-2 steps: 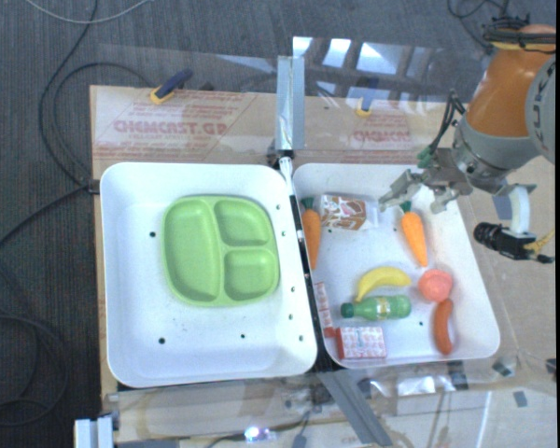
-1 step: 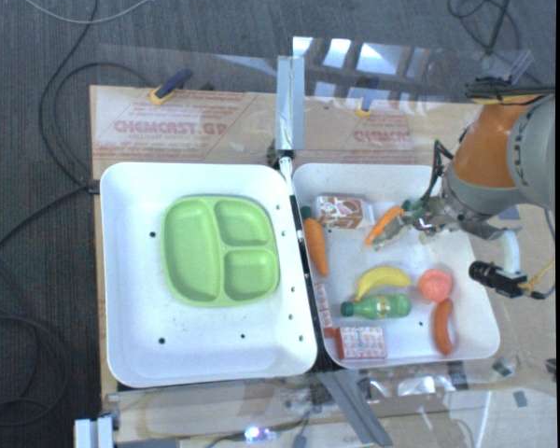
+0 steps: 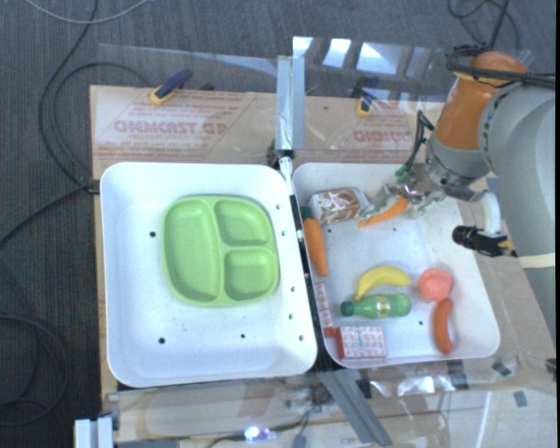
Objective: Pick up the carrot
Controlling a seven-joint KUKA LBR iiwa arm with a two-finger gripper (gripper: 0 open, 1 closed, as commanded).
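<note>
The arm (image 3: 504, 138) enters from the right, its orange band uppermost, the wrist angled down and leftward into the upper part of the right bin (image 3: 476, 343). The end effector (image 3: 403, 194) pinches the slim carrot (image 3: 383, 216) by its right end; the carrot slants down to the left, just beside a brown-and-white packet (image 3: 337, 204).

Counted in the right bin: one carrot; one thicker orange vegetable (image 3: 315, 246) lying along the left wall; one banana (image 3: 384, 278); one green bottle (image 3: 378, 306); one pink round item (image 3: 436, 284); one sausage (image 3: 442, 326); one red-and-white box (image 3: 362, 342).

The left bin (image 3: 131, 343) holds one green divided plate (image 3: 221, 251) with three compartments. Both bins sit side by side on the counter (image 3: 196, 133).
</note>
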